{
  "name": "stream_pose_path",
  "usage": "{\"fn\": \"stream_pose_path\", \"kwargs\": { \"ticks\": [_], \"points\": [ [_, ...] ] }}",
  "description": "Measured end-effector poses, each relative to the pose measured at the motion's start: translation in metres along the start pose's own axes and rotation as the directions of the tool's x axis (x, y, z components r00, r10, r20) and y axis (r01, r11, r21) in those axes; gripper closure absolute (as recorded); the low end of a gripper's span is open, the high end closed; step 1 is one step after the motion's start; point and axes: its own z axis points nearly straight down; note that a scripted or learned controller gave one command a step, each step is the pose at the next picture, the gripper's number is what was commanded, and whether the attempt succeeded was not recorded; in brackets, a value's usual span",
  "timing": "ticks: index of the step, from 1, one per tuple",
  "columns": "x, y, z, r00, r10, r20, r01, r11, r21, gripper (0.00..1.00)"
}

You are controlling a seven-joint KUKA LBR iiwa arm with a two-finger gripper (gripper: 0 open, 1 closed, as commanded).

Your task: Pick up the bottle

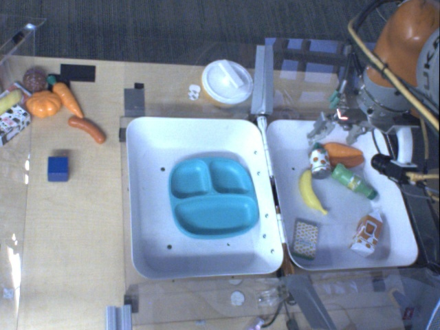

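Observation:
The bottle (354,181) is green with a pale cap end and lies on its side in the right bin (402,249), pointing down to the right. My gripper (337,130) hovers at the back of that bin, above and a little left of the bottle. Its fingers (319,128) are spread open with nothing between them. An orange carrot-shaped toy (343,154) lies between the gripper and the bottle, touching the bottle's upper end.
The right bin also holds a small can (318,162), a banana (311,192), a patterned sponge (306,239) and a small carton (368,234). A blue divided tray (213,196) sits in the left bin (148,253). A white bowl (227,81) stands behind the bins, and toys (45,103) lie at the far left.

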Motion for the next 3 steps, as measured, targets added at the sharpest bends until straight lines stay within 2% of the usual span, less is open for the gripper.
{"fn": "stream_pose_path", "kwargs": {
  "ticks": [1, 2, 3],
  "points": [
    [-0.077, -0.038, 0.066, 0.991, -0.137, 0.000, 0.137, 0.991, -0.001, 0.00],
    [-0.119, -0.016, 0.137, 1.000, -0.011, 0.001, 0.011, 1.000, -0.001, 0.00],
    [-0.118, -0.014, 0.125, 1.000, -0.014, 0.002, 0.014, 1.000, -0.007, 1.00]
  ]
}}
